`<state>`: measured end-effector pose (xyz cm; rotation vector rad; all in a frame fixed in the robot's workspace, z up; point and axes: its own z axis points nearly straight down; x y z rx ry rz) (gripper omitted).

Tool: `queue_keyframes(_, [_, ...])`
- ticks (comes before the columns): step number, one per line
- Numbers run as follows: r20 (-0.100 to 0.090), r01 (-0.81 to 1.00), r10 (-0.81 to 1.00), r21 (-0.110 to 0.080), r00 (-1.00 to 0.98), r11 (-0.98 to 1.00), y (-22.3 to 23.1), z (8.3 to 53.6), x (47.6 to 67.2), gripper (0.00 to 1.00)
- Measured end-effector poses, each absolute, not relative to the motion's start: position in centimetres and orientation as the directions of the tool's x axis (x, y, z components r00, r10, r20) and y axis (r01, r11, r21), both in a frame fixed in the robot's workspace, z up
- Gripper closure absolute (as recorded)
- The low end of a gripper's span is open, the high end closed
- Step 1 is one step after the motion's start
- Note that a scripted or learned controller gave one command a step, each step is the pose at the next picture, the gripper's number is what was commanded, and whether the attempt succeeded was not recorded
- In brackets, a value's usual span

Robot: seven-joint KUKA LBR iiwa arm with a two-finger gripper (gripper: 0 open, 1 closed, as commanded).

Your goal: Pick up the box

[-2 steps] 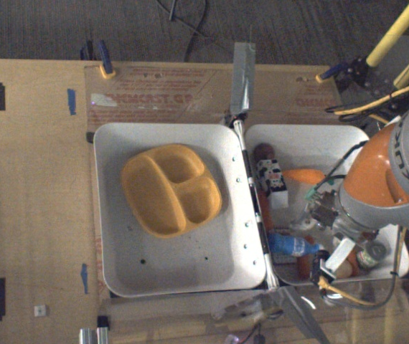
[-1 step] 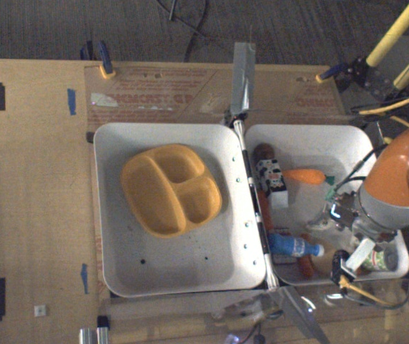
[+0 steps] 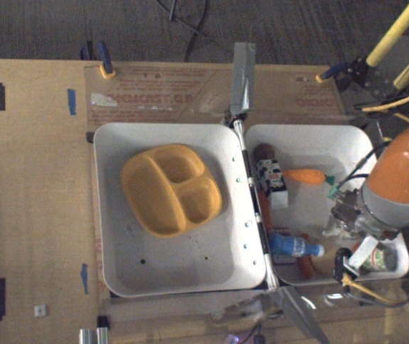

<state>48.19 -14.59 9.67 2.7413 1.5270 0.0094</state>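
Holding an orange tray [image 3: 171, 190], the left bin [image 3: 118, 264]; box [image 3: 270, 175], carrot [image 3: 306, 177] right.

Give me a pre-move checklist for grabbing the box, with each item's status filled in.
1. Small black-and-white patterned box in view, in the right white bin by its left wall: ok.
2. Box top uncovered: ok.
3. Room around box: not ok; orange carrot and a dark brown sausage-like piece lie close beside it.
4. Gripper over box: not ok; it sits toward the bin's right side.
5. Gripper opening: cannot tell.
6. Blue plastic bottle away from box: ok.
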Motion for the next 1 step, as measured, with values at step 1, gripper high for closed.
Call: queue_keyframes(1, [0.002, 0.85, 0.85, 0.005, 0.527, -0.527, -14.64, 10.53, 48.16, 1.0])
